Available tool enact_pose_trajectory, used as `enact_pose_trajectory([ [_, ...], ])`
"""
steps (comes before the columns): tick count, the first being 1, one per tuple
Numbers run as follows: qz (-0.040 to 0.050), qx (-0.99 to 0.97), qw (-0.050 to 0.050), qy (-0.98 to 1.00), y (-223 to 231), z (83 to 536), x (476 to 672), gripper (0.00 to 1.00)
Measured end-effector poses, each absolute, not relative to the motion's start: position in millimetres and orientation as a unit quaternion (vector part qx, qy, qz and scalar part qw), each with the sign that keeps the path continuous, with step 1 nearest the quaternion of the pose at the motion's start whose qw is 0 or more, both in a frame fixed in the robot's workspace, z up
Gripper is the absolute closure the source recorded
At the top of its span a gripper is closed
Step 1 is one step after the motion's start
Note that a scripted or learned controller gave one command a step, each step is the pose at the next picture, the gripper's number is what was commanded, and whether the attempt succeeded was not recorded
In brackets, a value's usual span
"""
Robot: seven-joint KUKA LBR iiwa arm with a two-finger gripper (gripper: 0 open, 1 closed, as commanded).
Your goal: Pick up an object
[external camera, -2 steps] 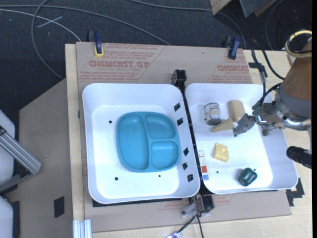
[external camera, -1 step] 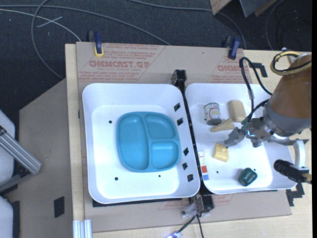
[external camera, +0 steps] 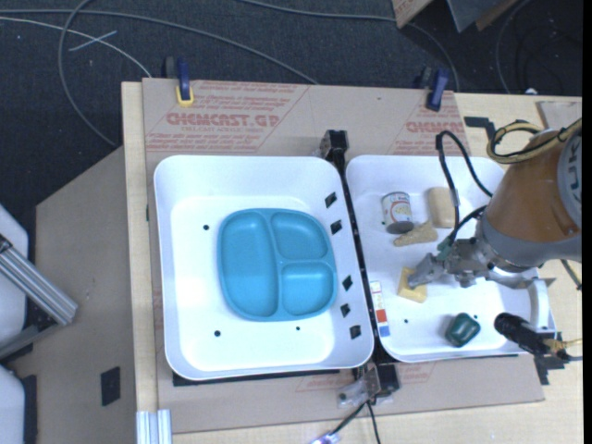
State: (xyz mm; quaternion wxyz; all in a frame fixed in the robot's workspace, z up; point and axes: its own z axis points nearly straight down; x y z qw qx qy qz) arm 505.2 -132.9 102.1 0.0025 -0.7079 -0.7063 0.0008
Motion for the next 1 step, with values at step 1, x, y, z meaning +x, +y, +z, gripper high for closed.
enact_pose_trajectory([
  [1, -0.0009, -0.707, 0.000, -0.707, -132.5, 116.0, 506.6, 1.00],
])
